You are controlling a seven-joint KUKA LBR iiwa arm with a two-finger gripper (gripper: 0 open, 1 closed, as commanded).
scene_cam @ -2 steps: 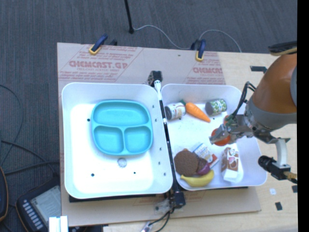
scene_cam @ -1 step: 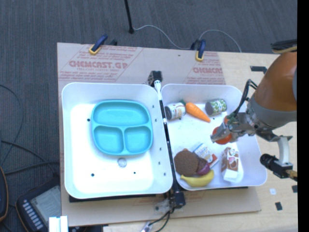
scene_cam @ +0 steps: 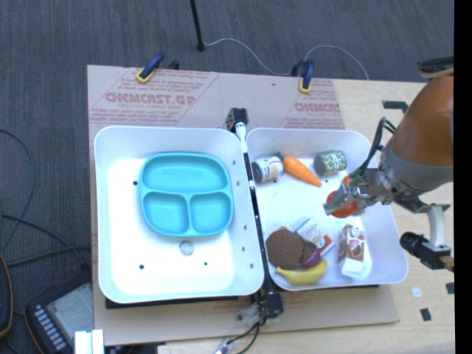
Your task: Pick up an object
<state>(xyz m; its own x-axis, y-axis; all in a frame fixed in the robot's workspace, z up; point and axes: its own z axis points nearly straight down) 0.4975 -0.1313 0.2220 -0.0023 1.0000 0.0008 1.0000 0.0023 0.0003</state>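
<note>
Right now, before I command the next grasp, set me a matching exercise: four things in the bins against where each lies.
Things:
1. blue divided plate
2. carrot
3. banana
4. milk carton

Places:
A. right bin, near edge, beside the brown cookie
B. left bin, middle
C. right bin, far side, between two small containers
D. right bin, near right corner

Pairs: 1-B, 2-C, 3-A, 4-D
</note>
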